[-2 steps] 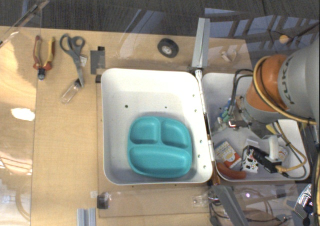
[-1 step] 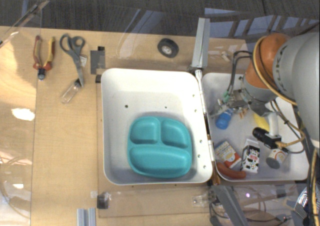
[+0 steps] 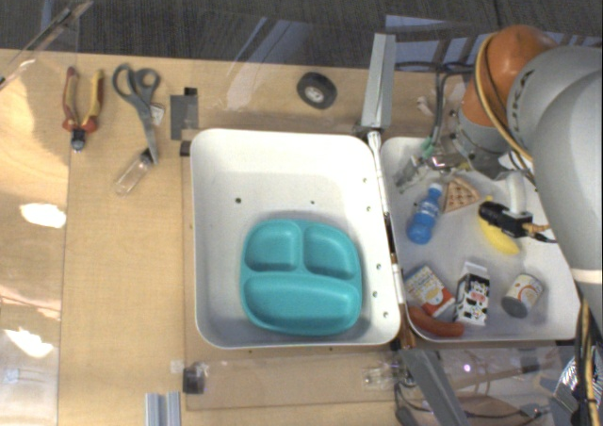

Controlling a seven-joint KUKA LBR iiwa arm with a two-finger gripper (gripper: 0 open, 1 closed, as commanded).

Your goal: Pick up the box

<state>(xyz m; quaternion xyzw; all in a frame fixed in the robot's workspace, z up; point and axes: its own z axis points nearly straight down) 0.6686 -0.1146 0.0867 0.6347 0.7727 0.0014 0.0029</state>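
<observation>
The box stands untouched in the right bin, near its front edge. The gripper hovers at the bin's far corner, jaw state unclear. Picking remains undone.

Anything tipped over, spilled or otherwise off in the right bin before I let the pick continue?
No spill or damage shows. In the right bin, the blue bottle lies on its side and the can leans; the small box stands near the front edge. The gripper is at the bin's back-left corner, away from the box.
</observation>
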